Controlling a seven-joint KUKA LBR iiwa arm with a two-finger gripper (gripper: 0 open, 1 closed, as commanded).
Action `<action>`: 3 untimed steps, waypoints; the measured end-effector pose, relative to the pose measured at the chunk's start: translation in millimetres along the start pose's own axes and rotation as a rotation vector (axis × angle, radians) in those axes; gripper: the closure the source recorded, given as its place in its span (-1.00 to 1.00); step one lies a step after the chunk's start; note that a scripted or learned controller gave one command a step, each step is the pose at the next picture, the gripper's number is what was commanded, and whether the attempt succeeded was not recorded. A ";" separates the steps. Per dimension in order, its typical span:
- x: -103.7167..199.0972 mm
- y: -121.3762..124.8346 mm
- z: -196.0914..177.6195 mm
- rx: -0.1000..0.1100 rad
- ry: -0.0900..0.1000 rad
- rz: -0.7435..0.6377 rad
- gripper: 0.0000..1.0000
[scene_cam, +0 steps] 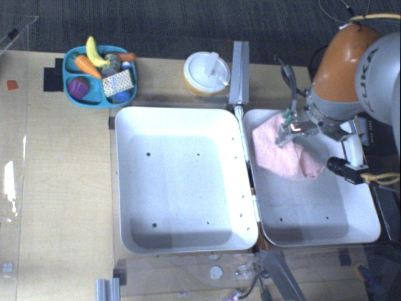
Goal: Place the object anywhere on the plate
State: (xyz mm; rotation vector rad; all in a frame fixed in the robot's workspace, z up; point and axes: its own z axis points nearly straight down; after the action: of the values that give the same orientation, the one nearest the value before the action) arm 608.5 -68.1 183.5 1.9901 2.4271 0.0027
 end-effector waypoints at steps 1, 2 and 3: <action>0.6 2.9 -39.7 -0.001 0.000 -0.007 1.00; 50.0 6.9 -48.4 0.000 0.001 -0.411 1.00; 95.6 4.0 -51.2 -0.001 0.002 -0.812 1.00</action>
State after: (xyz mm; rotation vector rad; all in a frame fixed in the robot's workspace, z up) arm 593.5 26.5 234.6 0.8695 3.0158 0.0035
